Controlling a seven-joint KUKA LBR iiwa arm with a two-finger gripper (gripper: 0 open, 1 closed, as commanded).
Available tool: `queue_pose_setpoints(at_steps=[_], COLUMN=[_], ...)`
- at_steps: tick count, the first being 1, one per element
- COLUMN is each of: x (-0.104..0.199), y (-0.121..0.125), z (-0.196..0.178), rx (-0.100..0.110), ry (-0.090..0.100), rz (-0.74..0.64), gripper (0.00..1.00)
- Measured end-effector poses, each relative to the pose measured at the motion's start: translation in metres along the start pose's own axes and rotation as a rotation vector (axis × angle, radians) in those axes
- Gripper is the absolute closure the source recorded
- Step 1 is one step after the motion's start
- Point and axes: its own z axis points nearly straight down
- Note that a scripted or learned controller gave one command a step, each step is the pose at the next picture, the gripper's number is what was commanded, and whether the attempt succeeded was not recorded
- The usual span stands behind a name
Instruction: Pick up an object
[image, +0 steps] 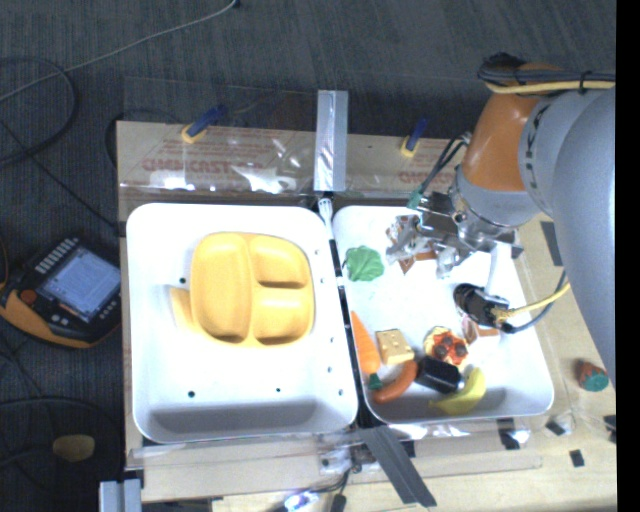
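Glossy yellow moulded tray (250, 287), three rounded compartments

**Grey Arm, Orange Band**

The arm (585, 190) is showing a smooth, rounded grey casing, with a glossy orange band (497, 135) sitting above the wrist. Dark cables and a yellow one are trailing around its metallic, boxy gripper (425, 240).
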Motion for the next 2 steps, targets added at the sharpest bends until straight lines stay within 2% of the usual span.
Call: queue_pose_setpoints(at_steps=[1,2], x=[-0.010,-0.063], y=[-0.035,0.033], z=[0.041,-0.078], rx=[0.002,0.000], ry=[0.001,0.000], rz=[-0.085,-0.098], gripper=[1.00,1.00])
